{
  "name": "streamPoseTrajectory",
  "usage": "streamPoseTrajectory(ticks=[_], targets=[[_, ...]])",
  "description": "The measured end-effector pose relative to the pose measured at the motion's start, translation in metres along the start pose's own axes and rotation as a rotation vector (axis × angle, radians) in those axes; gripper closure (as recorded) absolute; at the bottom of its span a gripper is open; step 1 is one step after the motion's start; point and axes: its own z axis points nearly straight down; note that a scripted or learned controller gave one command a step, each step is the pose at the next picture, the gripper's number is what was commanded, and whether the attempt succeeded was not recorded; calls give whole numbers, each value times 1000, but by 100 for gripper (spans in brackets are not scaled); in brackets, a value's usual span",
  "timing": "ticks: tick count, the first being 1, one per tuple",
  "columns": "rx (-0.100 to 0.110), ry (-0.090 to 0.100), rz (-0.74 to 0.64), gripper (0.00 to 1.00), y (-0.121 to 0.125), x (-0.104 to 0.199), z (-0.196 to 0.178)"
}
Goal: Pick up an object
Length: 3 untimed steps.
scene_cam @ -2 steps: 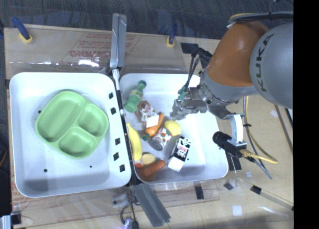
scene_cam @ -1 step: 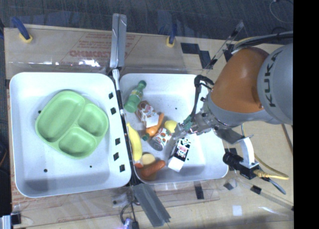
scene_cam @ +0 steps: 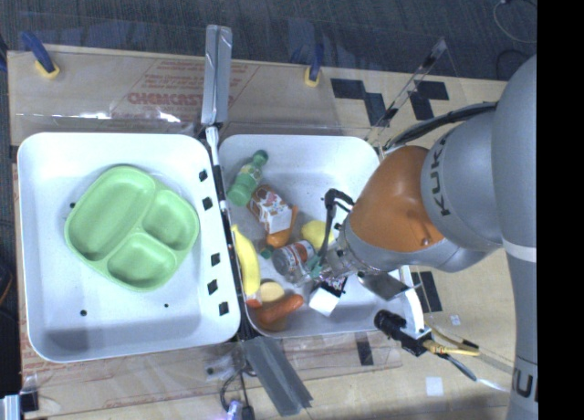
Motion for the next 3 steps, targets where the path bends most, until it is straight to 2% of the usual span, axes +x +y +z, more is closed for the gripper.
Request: streamPoseTrajectory(ticks=[1, 2, 3], targets=[[0, 0, 0, 0, 0, 0, 0], [1, 0, -5, 100, 0, 0, -9], [1, 0, -5, 0, 0, 0, -10]])
